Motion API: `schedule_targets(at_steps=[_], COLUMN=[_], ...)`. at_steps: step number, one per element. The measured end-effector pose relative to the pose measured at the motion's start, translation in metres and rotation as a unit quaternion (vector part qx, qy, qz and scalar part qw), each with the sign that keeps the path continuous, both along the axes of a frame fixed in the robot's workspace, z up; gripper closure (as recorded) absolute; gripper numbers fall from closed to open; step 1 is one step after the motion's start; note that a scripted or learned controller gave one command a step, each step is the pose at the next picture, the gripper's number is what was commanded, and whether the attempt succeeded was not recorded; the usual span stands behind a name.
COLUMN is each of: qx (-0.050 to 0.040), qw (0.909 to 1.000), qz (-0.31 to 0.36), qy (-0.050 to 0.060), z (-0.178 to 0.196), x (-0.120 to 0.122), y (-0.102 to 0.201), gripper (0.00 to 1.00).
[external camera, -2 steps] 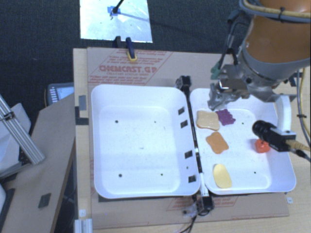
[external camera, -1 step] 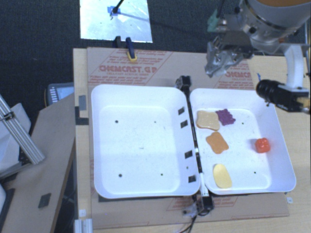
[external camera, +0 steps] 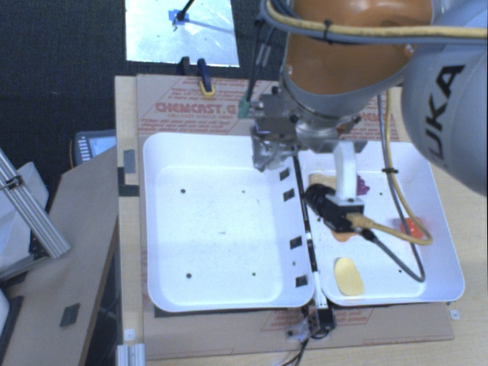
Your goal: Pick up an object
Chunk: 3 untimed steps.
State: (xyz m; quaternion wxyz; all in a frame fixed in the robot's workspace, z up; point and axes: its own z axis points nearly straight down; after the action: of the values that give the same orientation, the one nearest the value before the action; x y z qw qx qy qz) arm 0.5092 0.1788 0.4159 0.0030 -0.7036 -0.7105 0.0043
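Note:
My gripper (external camera: 267, 157) hangs low over the far end of the divider between the two white bins, under the arm's big orange band. In the right bin (external camera: 438, 269) lie a pale yellow oval piece (external camera: 349, 276) near the front, a small red-orange piece (external camera: 412, 226) at the right, a purple piece (external camera: 361, 185) and a tan piece (external camera: 323, 179) close to the wrist. An orange piece (external camera: 342, 236) is partly hidden by the arm's fittings. Nothing shows between the gripper's tips.
The left bin (external camera: 213, 227) lies to the gripper's left. Both bins rest on a cardboard sheet (external camera: 191, 107) on the bench. A shiny metal plate (external camera: 183, 21) lies beyond the bins, and a yellow cable (external camera: 396, 235) loops over the right bin.

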Motion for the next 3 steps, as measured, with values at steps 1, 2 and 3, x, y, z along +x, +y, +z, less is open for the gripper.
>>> schedule_targets(at_steps=[1,2,3], qx=[0.0027,0.0027,0.0007], qw=[1.0,0.9999,1.0], qz=[0.001,-0.006,-0.008], qy=[-0.007,-0.013,-0.005], z=[0.031,0.125,0.104], x=[-0.024,0.052,-0.003], y=[0.059,0.03,-0.048], gripper=[1.0,1.0,1.0])
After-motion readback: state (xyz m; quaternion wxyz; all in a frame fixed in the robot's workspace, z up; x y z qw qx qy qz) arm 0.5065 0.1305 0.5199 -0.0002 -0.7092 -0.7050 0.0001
